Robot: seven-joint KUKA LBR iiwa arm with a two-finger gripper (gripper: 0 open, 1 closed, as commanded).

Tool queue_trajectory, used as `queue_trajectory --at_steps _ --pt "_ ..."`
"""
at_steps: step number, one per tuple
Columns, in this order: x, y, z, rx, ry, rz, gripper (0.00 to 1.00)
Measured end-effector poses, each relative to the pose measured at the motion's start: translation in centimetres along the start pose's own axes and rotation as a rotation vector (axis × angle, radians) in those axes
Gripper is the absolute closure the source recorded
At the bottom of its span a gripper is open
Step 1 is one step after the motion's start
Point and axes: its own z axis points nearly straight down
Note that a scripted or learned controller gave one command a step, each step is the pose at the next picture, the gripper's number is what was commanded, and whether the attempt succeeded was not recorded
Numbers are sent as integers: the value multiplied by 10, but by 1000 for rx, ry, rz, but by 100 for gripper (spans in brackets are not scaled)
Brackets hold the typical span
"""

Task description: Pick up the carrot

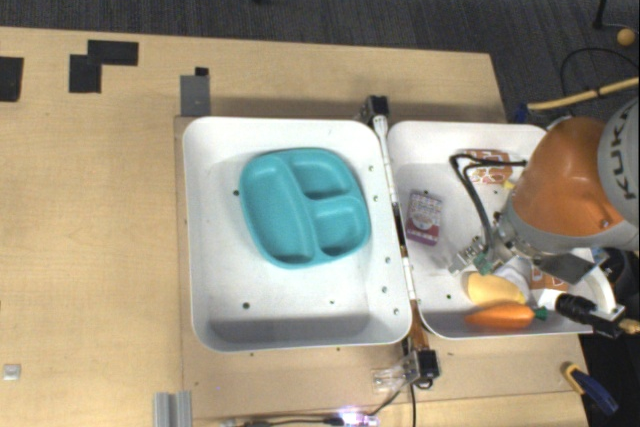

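Carrot at the near wall of the right bin, arm overhead

Carrot (499, 317), one only, lies on its side along the near wall of the right bin (430, 155), its green stub pointing right. Just behind it, touching or nearly so, sits one pale yellow rounded object (490, 288), partly covered by the arm's wrist. One small purple packet (424, 217) lies further back near the bin's left wall, well apart from the carrot. One red and white item (487, 167) rests near the far wall, crossed by a black cable (472, 185) and cut off by the arm.

Gripper (482, 258) hangs above the yellow object, just behind the carrot; nothing can be seen between its fingers, and whether they stand apart or together cannot be told, as the metal parts blur together under the wrist. The grey arm with its orange band (562, 180) hides much of the right bin's right half.

Bins number two. The left bin (210, 315) holds one teal divided plate (304, 204) with three compartments. Both bins sit on the wooden table (90, 245)
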Motion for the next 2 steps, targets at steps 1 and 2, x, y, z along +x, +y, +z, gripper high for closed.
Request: queue_trajectory --at_steps 1,2 --pt "33 15 -85 21 6 858 100" --pt "33 14 -85 22 5 858 0"
